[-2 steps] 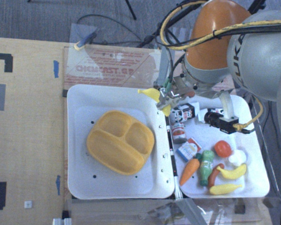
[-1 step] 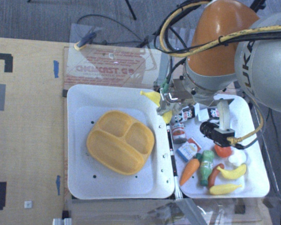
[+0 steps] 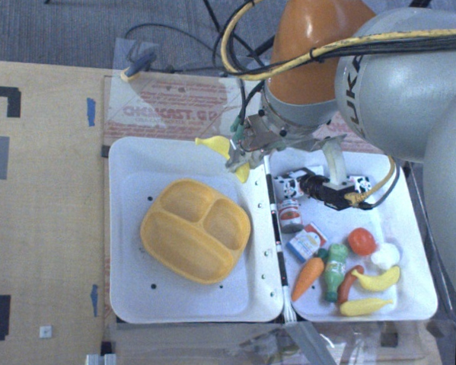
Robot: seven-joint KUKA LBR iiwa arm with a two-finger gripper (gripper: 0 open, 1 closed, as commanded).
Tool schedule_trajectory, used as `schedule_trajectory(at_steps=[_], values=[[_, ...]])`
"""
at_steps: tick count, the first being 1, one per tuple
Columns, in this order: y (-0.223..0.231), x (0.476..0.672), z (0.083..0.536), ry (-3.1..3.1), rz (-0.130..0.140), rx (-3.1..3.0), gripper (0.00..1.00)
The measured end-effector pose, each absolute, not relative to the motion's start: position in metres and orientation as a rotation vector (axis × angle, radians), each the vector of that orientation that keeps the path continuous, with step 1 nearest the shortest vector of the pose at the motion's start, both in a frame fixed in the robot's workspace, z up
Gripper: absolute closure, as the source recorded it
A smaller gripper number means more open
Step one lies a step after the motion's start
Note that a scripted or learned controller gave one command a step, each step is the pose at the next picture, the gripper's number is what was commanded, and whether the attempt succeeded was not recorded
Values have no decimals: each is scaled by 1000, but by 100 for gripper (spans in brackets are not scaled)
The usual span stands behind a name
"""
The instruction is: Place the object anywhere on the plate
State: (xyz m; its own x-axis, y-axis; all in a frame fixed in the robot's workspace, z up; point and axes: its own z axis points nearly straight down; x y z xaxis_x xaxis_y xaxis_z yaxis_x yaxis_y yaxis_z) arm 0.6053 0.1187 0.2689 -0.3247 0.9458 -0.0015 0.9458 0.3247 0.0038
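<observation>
One yellow object [image 3: 215,145] sat pinched between the fingers of the gripper [image 3: 239,157], held above the far edge of the left bin [image 3: 127,211]. Below it, well apart, the yellow sectioned plate [image 3: 196,230] lay on that bin's floor. Toy foods crowded the right bin [image 3: 416,226], among them a carrot [image 3: 308,276] and tomato [image 3: 361,241].

Faint red "CHOICAST" lettering on clear sheet [image 3: 171,110] behind bins, "KU" on grey arm [image 3: 405,80]
</observation>
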Motion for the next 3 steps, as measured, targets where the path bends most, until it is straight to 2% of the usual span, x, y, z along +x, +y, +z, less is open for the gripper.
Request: schedule_trajectory(at_steps=[1,2,3], values=[[119,605,269,2554,4,1823,0],[130,661,371,2732,3,1544,0],[132,662,382,2730,7,1534,100]])
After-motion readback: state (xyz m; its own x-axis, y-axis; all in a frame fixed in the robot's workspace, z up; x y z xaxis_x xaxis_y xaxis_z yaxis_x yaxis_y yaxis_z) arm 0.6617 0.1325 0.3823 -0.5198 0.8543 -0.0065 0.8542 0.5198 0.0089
